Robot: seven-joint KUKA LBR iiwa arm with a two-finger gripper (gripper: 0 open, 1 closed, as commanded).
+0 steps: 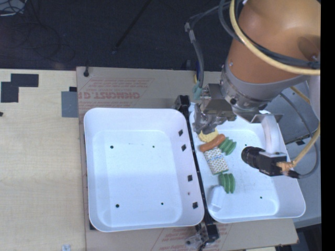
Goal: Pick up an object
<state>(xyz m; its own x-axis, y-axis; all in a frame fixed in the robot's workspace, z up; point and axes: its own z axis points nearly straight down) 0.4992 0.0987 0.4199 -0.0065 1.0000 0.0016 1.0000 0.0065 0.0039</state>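
gripper [208, 125] sits low in the right bin [285, 203], directly over a yellow piece [208, 137] beside an orange sausage-shaped toy [213, 143]; finger state cannot be told; best to centre on the yellow piece, clear of the bin wall.

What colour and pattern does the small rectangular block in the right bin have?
The rectangular block is white with a fine blue dotted pattern, seen in the camera view.

Grey arm [246, 88] reaching in from the right, big orange band [272, 30] above the wrist, yellow cable looped around it, gripper [205, 125] pointing down and low, wrist tilted left
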